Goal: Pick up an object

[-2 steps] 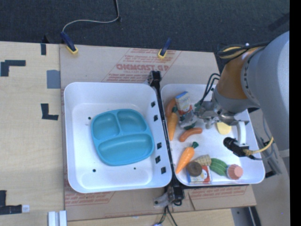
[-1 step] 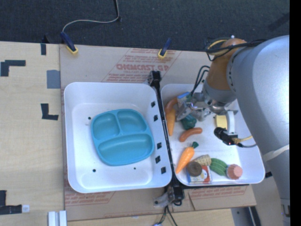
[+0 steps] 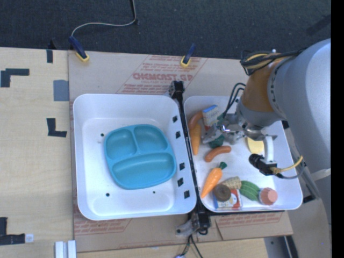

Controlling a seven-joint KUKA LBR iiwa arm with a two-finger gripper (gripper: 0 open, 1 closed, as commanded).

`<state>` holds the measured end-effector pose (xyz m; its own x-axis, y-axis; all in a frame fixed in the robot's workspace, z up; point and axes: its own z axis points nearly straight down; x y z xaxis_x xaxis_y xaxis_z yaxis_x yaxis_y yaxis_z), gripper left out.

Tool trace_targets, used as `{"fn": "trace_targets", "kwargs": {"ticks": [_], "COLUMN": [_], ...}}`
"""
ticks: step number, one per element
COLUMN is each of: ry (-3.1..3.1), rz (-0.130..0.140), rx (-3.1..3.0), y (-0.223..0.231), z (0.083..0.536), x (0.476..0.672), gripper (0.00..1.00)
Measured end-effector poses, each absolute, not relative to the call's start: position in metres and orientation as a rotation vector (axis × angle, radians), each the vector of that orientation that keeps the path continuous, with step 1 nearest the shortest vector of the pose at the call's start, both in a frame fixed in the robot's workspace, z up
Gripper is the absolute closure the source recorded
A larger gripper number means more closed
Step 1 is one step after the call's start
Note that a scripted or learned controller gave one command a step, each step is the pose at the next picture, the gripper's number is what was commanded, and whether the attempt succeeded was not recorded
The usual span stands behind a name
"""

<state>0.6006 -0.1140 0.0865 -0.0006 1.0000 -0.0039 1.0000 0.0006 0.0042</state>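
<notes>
My gripper [image 3: 221, 129] is low in the right bin [image 3: 293, 198], near its far left part. It hovers just above a small dark green toy [image 3: 216, 142] and an orange-brown sausage [image 3: 217, 153]. A tall orange carrot [image 3: 194, 134] lies to its left along the bin wall. A small blue and white carton [image 3: 210, 113] sits just behind it. I see nothing clearly held.
The left bin [image 3: 88, 198] holds a blue divided plate [image 3: 140, 156]. At the front of the right bin lie a second carrot [image 3: 212, 181], a corn cob [image 3: 233, 183], a brown round toy [image 3: 223, 193], a green vegetable [image 3: 249, 189] and a pink fruit [image 3: 267, 196]. A yellow piece [image 3: 256, 144] is partly hidden under the arm.
</notes>
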Motion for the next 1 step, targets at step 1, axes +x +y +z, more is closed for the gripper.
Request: {"fn": "trace_targets", "kwargs": {"ticks": [1], "ry": [2.218], "rz": [0.000], "rx": [2.215], "y": [-0.1140], "z": [0.0969], "x": [0.6010], "gripper": [1.00]}}
